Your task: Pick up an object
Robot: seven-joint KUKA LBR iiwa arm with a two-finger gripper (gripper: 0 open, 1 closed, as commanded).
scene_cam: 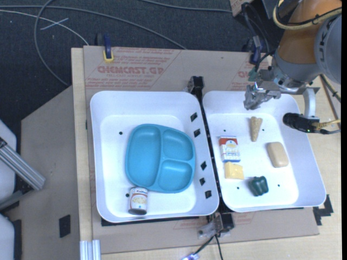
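Gripper (pixel 254 101) hangs over far edge of right bin (pixel 309 186), nothing between fingers; open or closed: cannot tell. Cone (pixel 255 128) lies just near of it. Tan bar (pixel 277 154) at right, red-and-white box (pixel 230 149) at left, yellow block (pixel 234 170) and green pepper (pixel 258 185) nearer. Left bin (pixel 103 161) holds blue divided plate (pixel 160 157) and small can (pixel 138 200).

Arm (pixel 303 31) reaching in, wrist down

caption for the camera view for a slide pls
Gripper hovers over the right bin's far edge near a cone-shaped piece; a blue divided plate fills the left bin.
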